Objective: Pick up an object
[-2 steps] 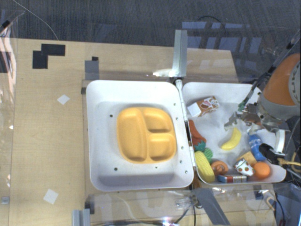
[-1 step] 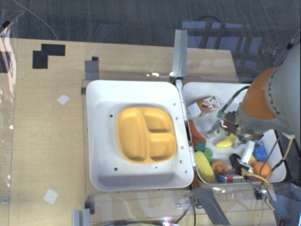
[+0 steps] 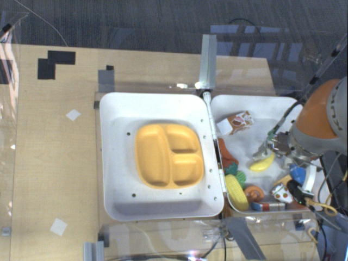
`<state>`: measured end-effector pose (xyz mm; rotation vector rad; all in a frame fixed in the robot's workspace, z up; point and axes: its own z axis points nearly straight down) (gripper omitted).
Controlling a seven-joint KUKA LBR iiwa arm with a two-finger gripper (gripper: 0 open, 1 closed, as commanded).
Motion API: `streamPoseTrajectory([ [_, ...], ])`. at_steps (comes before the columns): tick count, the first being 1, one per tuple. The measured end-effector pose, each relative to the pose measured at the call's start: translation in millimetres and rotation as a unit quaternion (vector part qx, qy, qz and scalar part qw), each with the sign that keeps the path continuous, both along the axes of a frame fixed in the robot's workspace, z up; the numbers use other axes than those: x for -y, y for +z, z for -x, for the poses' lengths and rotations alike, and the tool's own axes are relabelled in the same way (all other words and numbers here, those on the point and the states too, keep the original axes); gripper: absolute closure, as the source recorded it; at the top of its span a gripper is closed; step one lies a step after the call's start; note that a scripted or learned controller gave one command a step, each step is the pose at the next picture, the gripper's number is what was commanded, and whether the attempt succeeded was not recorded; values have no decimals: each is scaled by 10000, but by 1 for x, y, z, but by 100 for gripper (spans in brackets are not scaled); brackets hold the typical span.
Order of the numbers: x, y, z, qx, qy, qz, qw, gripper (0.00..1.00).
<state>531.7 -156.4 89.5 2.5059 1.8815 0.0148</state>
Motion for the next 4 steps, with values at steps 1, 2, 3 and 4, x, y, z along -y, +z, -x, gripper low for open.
streamPoseTrajectory([
  [1,-30,1,40,19,-434,10,9991,0],
  [2,-49,-1,-51,6,-1041,-7,9946,0],
  [3,-9,112,16,-18,642,15,9979,0],
  [4,9,10,37,9,512,6,9987,0],
])
